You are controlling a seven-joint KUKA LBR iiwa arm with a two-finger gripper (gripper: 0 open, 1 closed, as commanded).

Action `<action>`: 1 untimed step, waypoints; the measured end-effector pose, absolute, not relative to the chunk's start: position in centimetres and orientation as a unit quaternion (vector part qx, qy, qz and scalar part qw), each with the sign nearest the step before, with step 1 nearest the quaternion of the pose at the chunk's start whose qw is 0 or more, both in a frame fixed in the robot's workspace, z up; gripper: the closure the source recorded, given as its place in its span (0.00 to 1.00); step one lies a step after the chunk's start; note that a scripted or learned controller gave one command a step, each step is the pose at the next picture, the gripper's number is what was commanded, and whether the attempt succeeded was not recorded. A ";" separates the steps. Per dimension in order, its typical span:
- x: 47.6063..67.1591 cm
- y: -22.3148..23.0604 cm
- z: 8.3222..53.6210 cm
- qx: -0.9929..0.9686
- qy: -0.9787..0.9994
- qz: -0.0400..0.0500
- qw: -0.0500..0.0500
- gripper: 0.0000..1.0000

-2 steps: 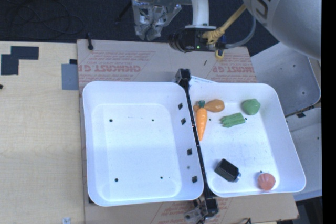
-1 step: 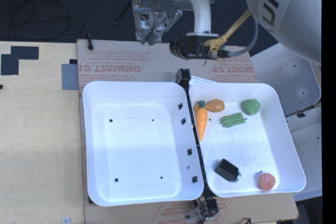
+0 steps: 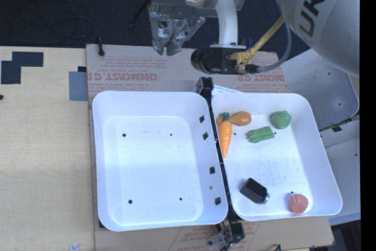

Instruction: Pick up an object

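The carrot point(image 3: 225, 137) lies lengthwise along the inner wall of the right bin point(image 3: 320, 144), tip toward me. My hand point(image 3: 169, 47) hangs above the bins' far edge, fingers nearly together, gripping nothing; carrot sits right and nearer.

One fixed camera is mounted above the bench point(image 3: 41, 144) and looks down at a slant. Both white bins are in frame: the left bin point(image 3: 111, 109) sits centre-left, the right bin point(image 3: 311, 144) centre-right, their inner rims meeting near the middle. The near edge of the bench lies at the bottom, dark floor with cables at the top. The arm point(image 3: 323, 3) enters from upper right, close to the lens and looming large.
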State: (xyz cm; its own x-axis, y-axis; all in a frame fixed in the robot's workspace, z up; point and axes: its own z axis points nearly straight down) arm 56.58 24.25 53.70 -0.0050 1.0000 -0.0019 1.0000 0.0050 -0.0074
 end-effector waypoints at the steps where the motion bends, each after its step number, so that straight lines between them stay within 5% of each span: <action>1: 55.7 24.2 53.7 -0.705 -0.709 0.003 0.002 1.00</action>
